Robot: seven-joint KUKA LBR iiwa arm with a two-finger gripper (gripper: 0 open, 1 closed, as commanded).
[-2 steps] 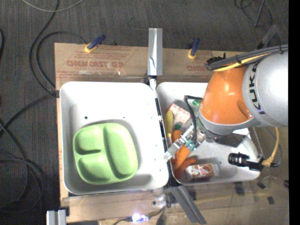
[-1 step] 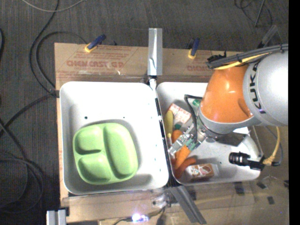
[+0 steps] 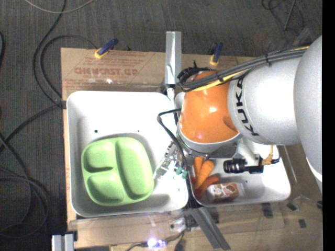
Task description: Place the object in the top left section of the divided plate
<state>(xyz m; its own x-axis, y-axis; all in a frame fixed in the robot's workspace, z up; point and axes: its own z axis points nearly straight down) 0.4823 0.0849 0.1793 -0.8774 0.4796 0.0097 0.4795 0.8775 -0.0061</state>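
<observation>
The green divided plate (image 3: 117, 169) lies in the left white bin (image 3: 104, 106), well to the left of the claw, with nothing in any of its three sections. Its top left section, the goal, is the one farthest from the claw along the plate's upper edge. The plate's right rim sits near the bin's wall, and just past that wall thin metal parts and cables hang off the wrist.

Moving right, the claw (image 3: 198, 167) is down in the right white bin (image 3: 272, 190), tucked under the arm's orange band (image 3: 207, 111) and the big grey body of the arm (image 3: 277, 98). How far the claw is open I cannot tell, since the wrist hides most of it. An orange carrot-like object (image 3: 201, 172) lies right at the claw, pointing down and toward the near side of the bin; whether it is gripped or only lying beside the claw is not clear. Just below and to the right of the claw lies a small flat packet (image 3: 225, 191) with a reddish label.

By my reading, the step in hand is the pick-up in the right bin, with the carrot-like piece as the likely target, and the placing has not begun. The next move calls for a firm grasp, a straight lift clear of the wall between the bins, then a carry leftward across the plate to its far upper corner before release
</observation>
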